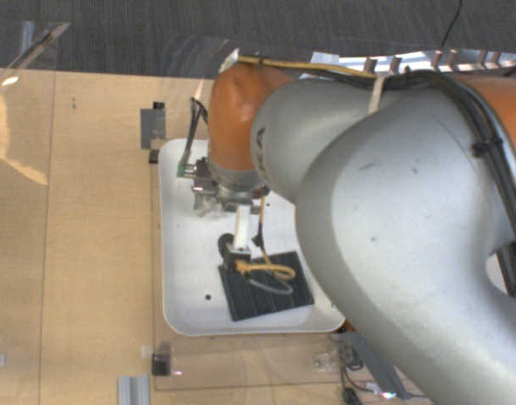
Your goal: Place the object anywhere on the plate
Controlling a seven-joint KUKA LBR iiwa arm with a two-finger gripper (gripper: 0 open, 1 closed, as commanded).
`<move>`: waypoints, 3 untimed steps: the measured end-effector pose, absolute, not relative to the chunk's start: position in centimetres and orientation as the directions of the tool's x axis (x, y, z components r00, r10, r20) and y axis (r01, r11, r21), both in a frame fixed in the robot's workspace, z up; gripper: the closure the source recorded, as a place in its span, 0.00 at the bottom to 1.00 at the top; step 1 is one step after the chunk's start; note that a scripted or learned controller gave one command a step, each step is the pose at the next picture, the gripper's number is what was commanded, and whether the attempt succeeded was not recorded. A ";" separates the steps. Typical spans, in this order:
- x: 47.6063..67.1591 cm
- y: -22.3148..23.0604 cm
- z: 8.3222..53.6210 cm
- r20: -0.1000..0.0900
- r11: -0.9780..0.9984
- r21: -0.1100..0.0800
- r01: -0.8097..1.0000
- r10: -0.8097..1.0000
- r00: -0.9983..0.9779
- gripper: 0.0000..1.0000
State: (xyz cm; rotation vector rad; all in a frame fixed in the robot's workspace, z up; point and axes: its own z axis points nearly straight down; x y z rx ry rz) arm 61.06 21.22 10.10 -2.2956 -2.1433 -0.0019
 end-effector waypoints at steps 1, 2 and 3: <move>55.5 23.4 21.1 0.003 0.069 0.005 0.998 0.998 -0.069 1.00; 50.0 19.6 17.4 0.001 0.199 0.000 0.980 0.980 -0.199 1.00; 56.7 22.8 21.9 -0.001 0.566 0.007 0.824 0.824 -0.566 1.00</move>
